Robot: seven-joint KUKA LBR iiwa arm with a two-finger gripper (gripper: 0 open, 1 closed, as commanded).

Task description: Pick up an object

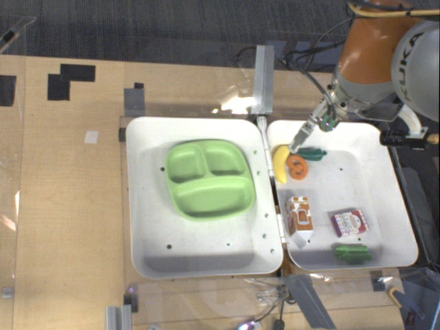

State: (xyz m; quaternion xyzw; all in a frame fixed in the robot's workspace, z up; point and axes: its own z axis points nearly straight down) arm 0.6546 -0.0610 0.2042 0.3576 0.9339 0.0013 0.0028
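Observation:
My gripper (pixel 298 143) reaches down at a slant from the orange-banded wrist into the back left corner of the right bin (pixel 385 184). Its tip hangs just above a yellow banana (pixel 280 163) lying against the bin's left wall. Right beside the banana is an orange carrot (pixel 298 168) with a green top (pixel 313 154), directly under the tip. Whether the tip touches either one I cannot tell. Nothing is visibly lifted.
The right bin also has a brown-and-white snack box (pixel 299 216), a purple packet (pixel 348 222) and a green item (pixel 352 253) near its front. A green divided plate (pixel 208 178) lies in the left bin (pixel 148 239). A metal post (pixel 263 81) stands behind the bins.

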